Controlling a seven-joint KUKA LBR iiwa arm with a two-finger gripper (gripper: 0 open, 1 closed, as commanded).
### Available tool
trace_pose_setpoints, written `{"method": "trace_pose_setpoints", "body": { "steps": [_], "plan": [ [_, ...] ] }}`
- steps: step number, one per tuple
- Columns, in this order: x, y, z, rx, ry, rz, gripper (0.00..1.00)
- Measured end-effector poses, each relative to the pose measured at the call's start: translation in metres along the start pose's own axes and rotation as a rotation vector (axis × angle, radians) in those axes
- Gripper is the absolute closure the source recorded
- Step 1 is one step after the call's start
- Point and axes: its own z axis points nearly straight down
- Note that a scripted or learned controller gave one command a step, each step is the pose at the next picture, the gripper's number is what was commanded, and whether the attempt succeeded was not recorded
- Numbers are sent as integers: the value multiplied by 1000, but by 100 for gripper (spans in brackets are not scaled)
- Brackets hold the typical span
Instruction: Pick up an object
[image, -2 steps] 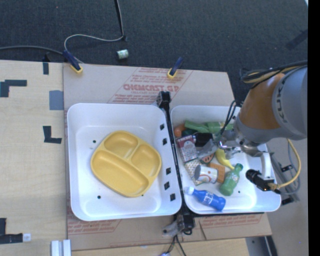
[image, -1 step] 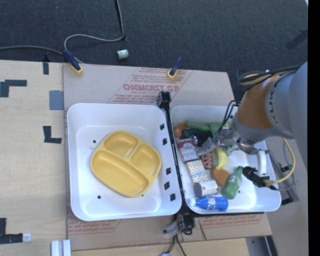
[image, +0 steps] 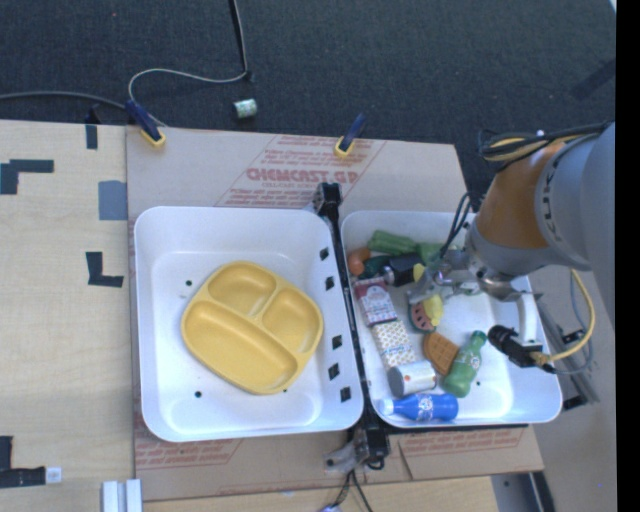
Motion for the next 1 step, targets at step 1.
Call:
{"method": "trace_pose_setpoints", "body": {
  "steps": [1],
  "plan": [
    [47, -70, -119, 15, 0, 0, 100]
  ]
}}
